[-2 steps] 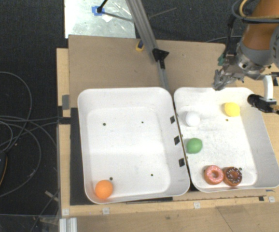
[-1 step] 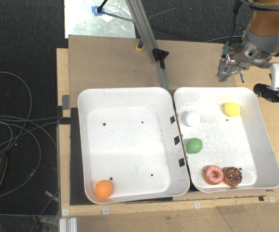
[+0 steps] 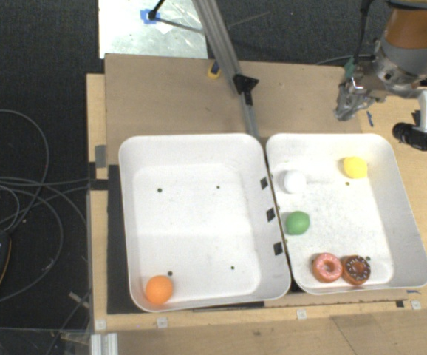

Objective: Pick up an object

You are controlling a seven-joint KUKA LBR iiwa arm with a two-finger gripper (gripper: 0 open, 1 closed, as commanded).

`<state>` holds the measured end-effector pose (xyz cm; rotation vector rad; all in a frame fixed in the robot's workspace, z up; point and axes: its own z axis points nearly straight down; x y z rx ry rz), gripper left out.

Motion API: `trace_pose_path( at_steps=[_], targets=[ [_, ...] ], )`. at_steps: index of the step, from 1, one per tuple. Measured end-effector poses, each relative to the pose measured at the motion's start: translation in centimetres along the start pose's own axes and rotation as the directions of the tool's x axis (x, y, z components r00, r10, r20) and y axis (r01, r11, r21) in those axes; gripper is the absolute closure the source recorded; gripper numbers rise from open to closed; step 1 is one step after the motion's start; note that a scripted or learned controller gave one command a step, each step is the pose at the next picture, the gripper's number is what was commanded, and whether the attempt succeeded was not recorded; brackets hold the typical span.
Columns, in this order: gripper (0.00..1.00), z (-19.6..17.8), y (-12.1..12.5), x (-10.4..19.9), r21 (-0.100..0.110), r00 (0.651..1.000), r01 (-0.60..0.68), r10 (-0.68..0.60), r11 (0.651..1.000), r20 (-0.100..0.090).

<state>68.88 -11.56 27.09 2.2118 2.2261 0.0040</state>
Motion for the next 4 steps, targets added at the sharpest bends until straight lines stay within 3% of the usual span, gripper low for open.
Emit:
trace_pose_path(
  at_steps=[1,4],
  targets=[
    [1.0,0.0,-2.9,3.1,0.003,1.0,0.001,-0.001,1.0,-0.001],
    [1.0,2.0,-13.1,16.3,0.006,1.0,0.003,-0.003,1.0,-0.003]
  ],
)
